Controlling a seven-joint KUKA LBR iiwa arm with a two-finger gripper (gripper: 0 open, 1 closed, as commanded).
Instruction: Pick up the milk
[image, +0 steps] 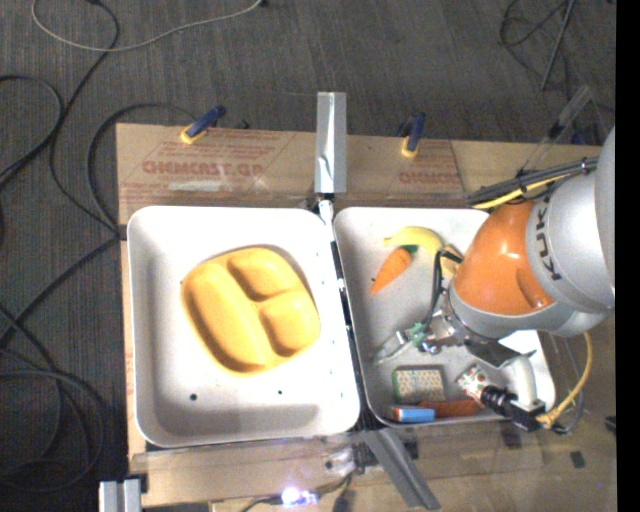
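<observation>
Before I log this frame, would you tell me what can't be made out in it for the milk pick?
- Milk: none identifiable in the right bin; the arm covers much of that bin in the camera view.
- End effector: too small and cluttered to judge its state.
- Small box and items at the bin's lower edge: too small to identify.
- Banana: partly hidden behind the carrot.

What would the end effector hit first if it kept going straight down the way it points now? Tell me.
Probably the right bin's floor. The end effector points down over bare floor beside the patterned sponge-like block, below the carrot. Depth is unclear from this slanted view, so the block could come first.
</observation>
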